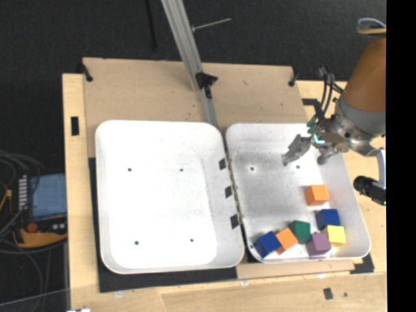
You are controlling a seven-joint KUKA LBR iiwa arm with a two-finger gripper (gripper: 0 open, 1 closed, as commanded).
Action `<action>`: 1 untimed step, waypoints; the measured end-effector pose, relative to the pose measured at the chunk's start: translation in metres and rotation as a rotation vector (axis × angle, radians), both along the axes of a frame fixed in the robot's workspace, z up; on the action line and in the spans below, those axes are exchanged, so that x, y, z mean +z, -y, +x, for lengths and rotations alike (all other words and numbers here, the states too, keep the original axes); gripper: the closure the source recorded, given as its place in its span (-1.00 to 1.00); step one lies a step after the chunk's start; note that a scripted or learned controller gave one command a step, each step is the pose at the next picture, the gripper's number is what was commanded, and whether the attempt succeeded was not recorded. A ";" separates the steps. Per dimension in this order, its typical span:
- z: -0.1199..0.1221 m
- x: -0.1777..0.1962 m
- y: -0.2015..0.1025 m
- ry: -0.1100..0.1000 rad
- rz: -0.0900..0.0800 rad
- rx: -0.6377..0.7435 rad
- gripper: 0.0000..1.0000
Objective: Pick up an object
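Observation:
Several coloured blocks lie in the right bin (260,194), near its front right corner: an orange block (316,194), a blue block (328,218), a yellow block (336,234), a purple block (318,243), a green block (300,229), a second orange block (286,238) and a second blue block (266,243). My gripper (306,155) hangs over the back right part of this bin, behind the first orange block. It is open, with its fingers spread and nothing between them.
The left bin (162,194) lies beside the right one, joined by dark clips along the shared edge. A metal pole (185,38) slants up from the back of the bench. Cables and a blue box (45,197) sit off the bench at left.

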State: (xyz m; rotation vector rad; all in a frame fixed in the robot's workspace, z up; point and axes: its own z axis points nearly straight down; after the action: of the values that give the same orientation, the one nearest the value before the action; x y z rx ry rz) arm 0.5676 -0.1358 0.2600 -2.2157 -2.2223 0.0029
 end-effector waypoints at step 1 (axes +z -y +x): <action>0.001 0.002 0.000 0.005 0.000 -0.002 -1.00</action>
State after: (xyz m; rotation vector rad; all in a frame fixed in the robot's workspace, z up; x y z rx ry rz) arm 0.5683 -0.1361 0.2624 -2.2203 -2.2233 -0.0022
